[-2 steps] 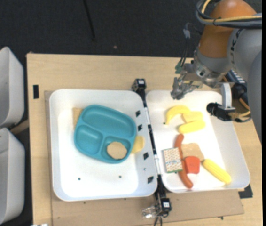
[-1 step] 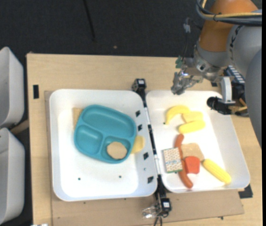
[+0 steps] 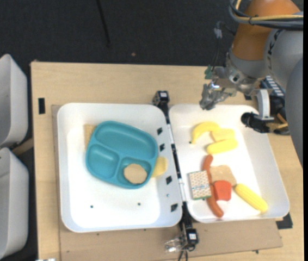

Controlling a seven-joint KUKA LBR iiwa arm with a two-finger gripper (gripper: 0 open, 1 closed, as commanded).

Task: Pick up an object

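At far edge of right bin (image 3: 268,162), gripper (image 3: 210,99) hanging off grey arm (image 3: 263,42) w/ orange band, over the rim near the bin's back-left corner; pincer state: cannot tell, too small and blurred. Nothing seen between the tips.

Right bin contents, back to front:
- banana (image 3: 203,130), yellow, curved, nearest the gripper but apart from it
- 2 yellow pieces (image 3: 222,141) just beside banana, touching each other
- upper sausage (image 3: 207,162), reddish, mid-bin
- toast slice (image 3: 222,173), tan, beside upper sausage
- checkered block (image 3: 199,184), pale w/ green pattern, near bin's left wall
- orange-red block (image 3: 222,190), touching toast slice
- lower sausage (image 3: 215,206), reddish, below checkered block
- corn cob (image 3: 251,197), yellow, tilted, toward front-right corner

Left bin (image 3: 72,200) contents:
- teal divided plate (image 3: 120,152), tilted
- round tan cookie (image 3: 135,173) in plate's front-right compartment
- yellow piece (image 3: 160,166) at plate's right edge, partly hidden
- tan flat item (image 3: 88,130) under plate's back-left edge, ID unclear

Black clips (image 3: 161,97) along seam btwn bins
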